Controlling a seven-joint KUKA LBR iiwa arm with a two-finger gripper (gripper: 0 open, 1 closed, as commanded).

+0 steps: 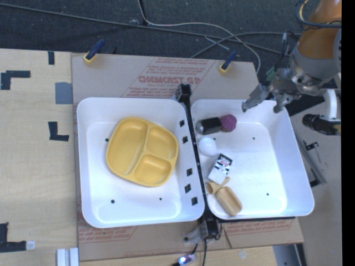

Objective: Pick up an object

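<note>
The right bin (288, 148) holds a black cylinder (209, 126) with a magenta ball (228, 122) against it. A white ball (207, 146) lies below them. Further down sit a small white box with black print (220, 169) and a tan wooden piece (227, 199). My gripper (262, 102) hangs over the bin's far right corner, above and to the right of the magenta ball. Its two fingers (249, 102) are spread apart with nothing between them.
The left bin (89, 165) holds a yellow divided plate (142, 151). A black divider with clips (191, 148) runs between the bins. Cables cross the dark floor behind. Yellow clamps (94, 50) pin the cardboard under the bins.
</note>
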